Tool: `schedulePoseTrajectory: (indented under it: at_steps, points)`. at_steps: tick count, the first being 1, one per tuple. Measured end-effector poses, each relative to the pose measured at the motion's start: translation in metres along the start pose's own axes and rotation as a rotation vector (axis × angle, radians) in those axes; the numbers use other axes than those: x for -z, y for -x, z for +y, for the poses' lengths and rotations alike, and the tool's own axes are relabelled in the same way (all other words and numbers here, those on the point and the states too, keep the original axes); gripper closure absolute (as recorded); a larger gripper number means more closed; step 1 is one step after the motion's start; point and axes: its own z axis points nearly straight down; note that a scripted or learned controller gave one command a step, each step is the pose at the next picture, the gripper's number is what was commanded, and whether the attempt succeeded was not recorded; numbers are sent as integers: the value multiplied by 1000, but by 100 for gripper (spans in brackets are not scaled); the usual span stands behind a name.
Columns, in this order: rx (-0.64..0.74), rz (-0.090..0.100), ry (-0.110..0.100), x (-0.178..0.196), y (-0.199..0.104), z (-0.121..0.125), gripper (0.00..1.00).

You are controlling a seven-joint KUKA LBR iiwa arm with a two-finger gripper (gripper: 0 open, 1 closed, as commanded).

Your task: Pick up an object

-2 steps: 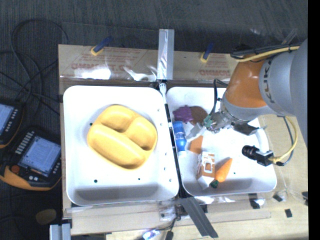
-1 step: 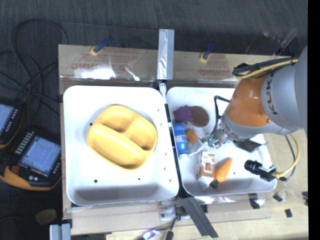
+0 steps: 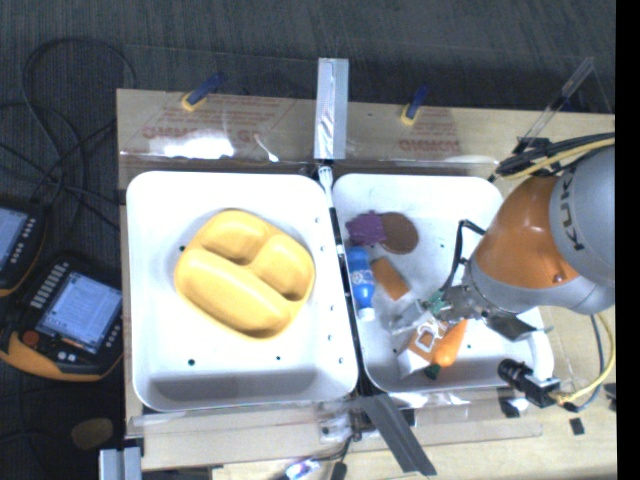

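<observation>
The gripper hangs low near the right bin's front edge beside a carrot (fingers' state cannot be told); a yellow loaf-like object lies mid left bin.

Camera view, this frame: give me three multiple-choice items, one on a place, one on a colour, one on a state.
1. Where does the yellow object lie?
A. left bin
B. right bin
C. on the bench outside the bins

2. What colour is the bottle by the divider?
A. green
B. blue
C. red

3. The gripper is
A. over the left bin
B. low in the right bin among the objects
C. raised outside both bins

Answers: 1 A, it fills the left bin. 2 B, its body is blue. 3 B, it sits beside the carrot.
</observation>
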Motion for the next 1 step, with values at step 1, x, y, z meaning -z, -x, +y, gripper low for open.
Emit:
schedulePoseTrajectory:
  at_steps: [1]
  points:
    - [-1, 0, 1, 9, 1, 1, 100]
